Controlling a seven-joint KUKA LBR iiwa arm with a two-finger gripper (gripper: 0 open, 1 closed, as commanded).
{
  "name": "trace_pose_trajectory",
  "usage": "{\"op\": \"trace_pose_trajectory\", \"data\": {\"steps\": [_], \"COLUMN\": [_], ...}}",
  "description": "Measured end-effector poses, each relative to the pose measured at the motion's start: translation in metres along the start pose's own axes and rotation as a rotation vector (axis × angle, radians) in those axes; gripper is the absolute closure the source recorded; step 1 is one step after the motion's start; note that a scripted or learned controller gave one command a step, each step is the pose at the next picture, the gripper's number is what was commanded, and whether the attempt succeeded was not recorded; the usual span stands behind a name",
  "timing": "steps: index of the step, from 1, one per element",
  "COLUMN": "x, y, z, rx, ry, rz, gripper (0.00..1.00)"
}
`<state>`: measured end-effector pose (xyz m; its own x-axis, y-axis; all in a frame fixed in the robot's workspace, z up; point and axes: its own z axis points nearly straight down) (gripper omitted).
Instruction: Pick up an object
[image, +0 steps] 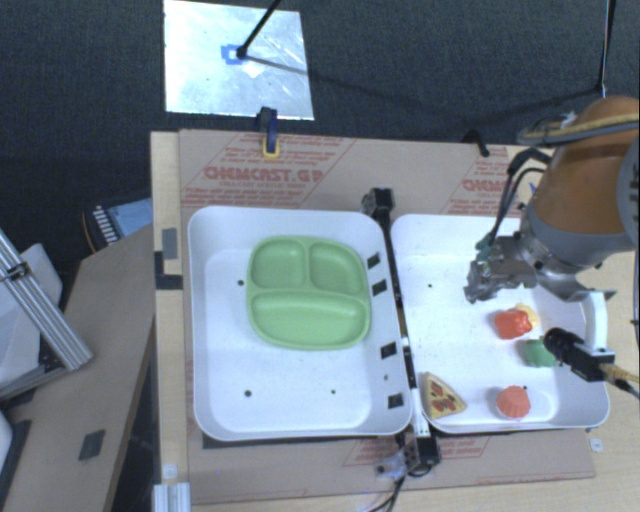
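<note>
- I saw the gripper (487, 282) over the right bin (440, 250), just up and left of a red toy food piece (513, 323). I could not tell whether it was open or closed.
- A green piece (537, 353) lay beside the red one.
- A pizza slice (442, 396) and an orange-red round piece (513, 401) sat by the bin's near wall.
- The left bin (220, 300) held a green divided plate (307, 292).

The view's right edge cuts off the arm (580, 190), so you see only part of it, and its bulk hides the far right corner of the right bin (440, 250). The green thing (536, 352) near that bin's right wall is partly covered by the robot, leaving its shape unclear to you. A pale yellowish bit (530, 317) just behind the farther red thing (512, 323) is too small to name.
</note>
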<state>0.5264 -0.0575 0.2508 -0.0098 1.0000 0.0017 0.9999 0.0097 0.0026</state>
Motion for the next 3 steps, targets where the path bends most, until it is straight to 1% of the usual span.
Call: {"op": "trace_pose_trajectory", "data": {"steps": [1,2,3], "x": [0.050,0.093,0.141], "y": [0.023,0.037,0.060], "z": [-0.005,-0.003,-0.003], "rx": [-0.001,0.000,0.000], "ry": [0.001,0.000,0.001], "rz": [0.000,0.001,0.001], "gripper": [1.00,1.00,1.00]}}
